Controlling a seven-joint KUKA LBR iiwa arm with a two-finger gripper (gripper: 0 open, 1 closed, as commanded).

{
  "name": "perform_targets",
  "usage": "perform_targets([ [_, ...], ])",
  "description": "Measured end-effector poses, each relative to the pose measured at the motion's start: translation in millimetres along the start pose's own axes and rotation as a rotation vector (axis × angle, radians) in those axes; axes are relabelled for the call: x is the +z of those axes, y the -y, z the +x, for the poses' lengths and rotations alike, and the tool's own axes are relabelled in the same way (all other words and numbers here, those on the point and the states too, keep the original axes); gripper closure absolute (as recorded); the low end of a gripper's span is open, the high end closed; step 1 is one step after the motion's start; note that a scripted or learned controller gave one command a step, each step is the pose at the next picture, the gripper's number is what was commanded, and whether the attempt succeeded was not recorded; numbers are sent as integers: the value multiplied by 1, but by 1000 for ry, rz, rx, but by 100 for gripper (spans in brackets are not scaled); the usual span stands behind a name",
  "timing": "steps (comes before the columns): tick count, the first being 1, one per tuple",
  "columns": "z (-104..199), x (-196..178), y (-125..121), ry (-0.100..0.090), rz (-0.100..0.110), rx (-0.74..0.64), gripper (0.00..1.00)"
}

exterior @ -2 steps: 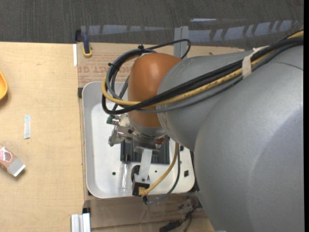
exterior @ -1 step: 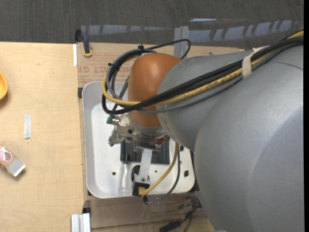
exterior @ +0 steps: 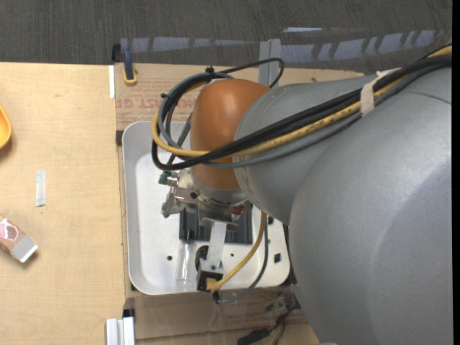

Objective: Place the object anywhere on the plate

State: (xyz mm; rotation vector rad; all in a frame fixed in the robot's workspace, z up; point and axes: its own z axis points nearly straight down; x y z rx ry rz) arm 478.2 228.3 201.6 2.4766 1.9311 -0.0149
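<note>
My grey arm with its orange band fills the right and middle of the camera view and reaches down into a shallow white bin. The gripper hangs low over the bin's floor, near its middle, pointing down. The arm's bulk hides most of the bin's right side and everything to the right of it. Nothing can be made out between the gripper and the bin floor from here.
On the wooden bench to the left of the bin lie a small pale strip, a pink and white packet and an orange thing at the frame's edge. A cardboard sheet lies behind the bin.
</note>
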Motion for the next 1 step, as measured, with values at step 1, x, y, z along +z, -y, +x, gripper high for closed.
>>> perform_targets([
  [1, 0, 0, 0, 0, 0, 0, 0],
])
